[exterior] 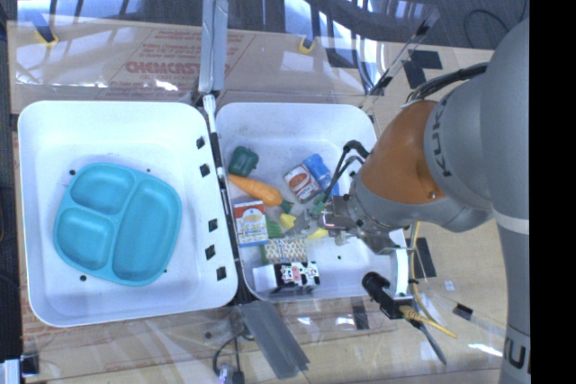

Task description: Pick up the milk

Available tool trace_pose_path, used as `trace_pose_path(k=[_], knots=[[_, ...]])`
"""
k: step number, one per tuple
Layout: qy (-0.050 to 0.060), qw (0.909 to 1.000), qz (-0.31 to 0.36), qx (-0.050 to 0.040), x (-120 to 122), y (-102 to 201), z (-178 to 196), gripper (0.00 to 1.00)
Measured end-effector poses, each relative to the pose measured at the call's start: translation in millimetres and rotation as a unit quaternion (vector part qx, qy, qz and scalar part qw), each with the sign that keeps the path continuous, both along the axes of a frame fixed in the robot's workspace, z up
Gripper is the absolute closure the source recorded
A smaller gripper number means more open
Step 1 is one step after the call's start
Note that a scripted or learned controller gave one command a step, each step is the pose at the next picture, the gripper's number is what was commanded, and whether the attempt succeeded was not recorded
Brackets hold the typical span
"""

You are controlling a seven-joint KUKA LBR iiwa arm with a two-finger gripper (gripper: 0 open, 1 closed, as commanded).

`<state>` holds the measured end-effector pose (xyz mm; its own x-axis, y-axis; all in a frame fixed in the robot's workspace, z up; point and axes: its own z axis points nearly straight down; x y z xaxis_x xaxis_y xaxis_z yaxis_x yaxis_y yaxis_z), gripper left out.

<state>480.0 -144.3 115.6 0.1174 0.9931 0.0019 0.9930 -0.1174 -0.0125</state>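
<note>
The milk looks to be the small white carton with black patches point(297, 274), lying near the front wall of the right bin point(355, 117). My gripper point(322, 218) hangs low in the middle of that bin, under the orange-banded wrist point(400, 166). It is above a yellow and green piece point(290, 220). The carton lies a short way in front of the gripper and slightly to its left, apart from it.
Also in the right bin are a green item point(243, 160), an orange carrot point(255, 188), a red-and-white can point(301, 183), a blue item point(317, 168), a red-topped box point(251, 221) and a checkered box point(286, 249). The left bin point(54, 126) holds a blue divided plate point(117, 222).
</note>
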Motion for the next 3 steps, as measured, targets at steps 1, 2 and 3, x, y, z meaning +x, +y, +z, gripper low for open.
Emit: trace_pose_path(k=[1, 2, 3], knots=[[-0.011, 0.9951, 0.098, -0.0047, 0, 17, -19, 0.0], [-0.013, 0.9329, 0.36, -0.0028, 3, 15, -20, 0.0], [-0.009, 0.9421, 0.335, 0.0027, 6, 4, -21, 0.0]])
